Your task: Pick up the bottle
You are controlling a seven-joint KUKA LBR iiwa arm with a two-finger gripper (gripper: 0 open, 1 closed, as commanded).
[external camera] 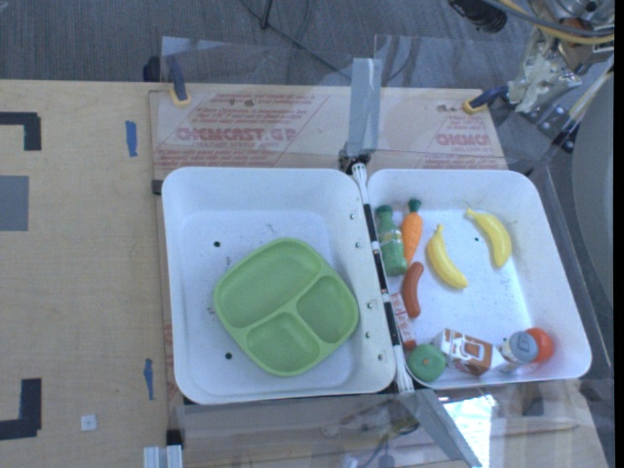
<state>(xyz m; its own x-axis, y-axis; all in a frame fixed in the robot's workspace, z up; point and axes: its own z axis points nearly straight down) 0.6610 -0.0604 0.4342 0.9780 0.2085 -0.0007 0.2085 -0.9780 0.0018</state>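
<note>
Bottle (pixel 392 244), green with an orange cap, is seen lying in the right bin (pixel 546 261), close against that bin's left wall, with its cap towards the far side. A carrot (pixel 413 230) is laid just beside it on the right, almost parallel to it. Below the carrot a sausage (pixel 412 291) is found, near the bottle's lower end but apart from it. Two bananas are placed further right: one (pixel 447 259) near the middle of the bin, the other (pixel 492 237) towards the far right corner.

Along the near wall a green round fruit (pixel 426 362) is seen in the left corner, a small carton (pixel 466 351) just beside it, and next to that a pale item with an orange end (pixel 527 347), which may be a second small container; the view is too coarse for that to be settled.

In the left bin (pixel 195 203) a green divided plate (pixel 285 306) is set, slightly turned.

The arm (pixel 570 3) is held at the far right corner of the view, beyond the bins and well apart from the bottle. What appears to be the gripper (pixel 538 78) is pointed down there among cables, and nothing is seen held by it. Whether it is wide or narrow cannot be told.
</note>
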